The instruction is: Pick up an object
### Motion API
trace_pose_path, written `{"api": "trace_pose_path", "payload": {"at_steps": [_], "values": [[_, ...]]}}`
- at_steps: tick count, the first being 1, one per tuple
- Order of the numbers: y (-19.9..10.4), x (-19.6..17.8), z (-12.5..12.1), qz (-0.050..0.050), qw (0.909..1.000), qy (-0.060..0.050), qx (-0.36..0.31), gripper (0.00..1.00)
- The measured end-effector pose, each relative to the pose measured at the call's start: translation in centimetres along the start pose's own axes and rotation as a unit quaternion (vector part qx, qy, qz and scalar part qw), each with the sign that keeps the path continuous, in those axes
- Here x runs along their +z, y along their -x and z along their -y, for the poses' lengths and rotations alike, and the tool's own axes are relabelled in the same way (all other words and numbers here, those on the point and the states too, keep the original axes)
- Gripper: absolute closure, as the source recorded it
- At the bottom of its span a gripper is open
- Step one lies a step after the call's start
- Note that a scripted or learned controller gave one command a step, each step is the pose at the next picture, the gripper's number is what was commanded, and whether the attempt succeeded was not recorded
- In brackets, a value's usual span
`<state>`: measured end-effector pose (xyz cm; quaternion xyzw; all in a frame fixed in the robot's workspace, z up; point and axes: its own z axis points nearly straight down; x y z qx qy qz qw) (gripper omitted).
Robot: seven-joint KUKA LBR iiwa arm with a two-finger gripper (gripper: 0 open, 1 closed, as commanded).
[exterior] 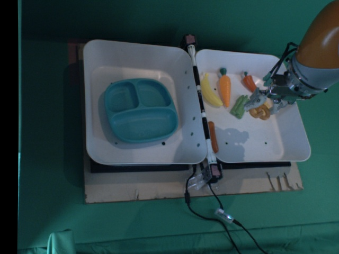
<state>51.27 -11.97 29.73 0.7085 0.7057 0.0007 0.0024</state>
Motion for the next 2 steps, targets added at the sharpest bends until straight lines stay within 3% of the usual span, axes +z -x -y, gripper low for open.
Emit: {"api": "trace_pose_path", "payload": {"at_steps": [1,2], "values": [[-3.6,-5.0,2.1,0.000,1.0000,0.000,0.000,1.00],[-6.2,-5.6,4.3,-0.001,1.0000,-0.001,0.000,1.00]]}}
